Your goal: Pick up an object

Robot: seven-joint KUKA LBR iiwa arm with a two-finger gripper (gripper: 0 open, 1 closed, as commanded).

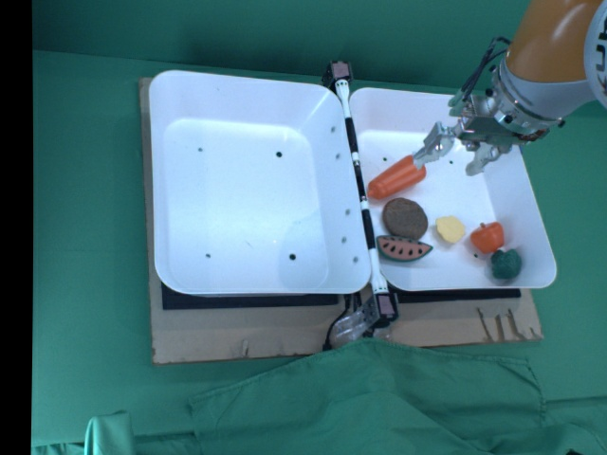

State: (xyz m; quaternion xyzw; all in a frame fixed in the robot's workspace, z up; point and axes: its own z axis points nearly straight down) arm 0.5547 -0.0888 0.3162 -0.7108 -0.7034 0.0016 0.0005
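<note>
- My gripper [457, 152] hangs over the upper part of the right bin [536, 221], right of frame centre, fingers spread apart with nothing between them.
- The carrot [396, 177] lies just to the lower left of my fingertips; its upper-right tip sits almost at my left-hand finger [434, 144] (touching or only close, I cannot tell).
- Its long axis runs from lower left to upper right, pointing at me, so I judge my next move must shift down-left along that line to straddle its middle.
- Further toward the bottom of the bin lie a brown cookie [405, 217], a watermelon slice [403, 248] and a red pepper [487, 238], all well apart from me.
</note>
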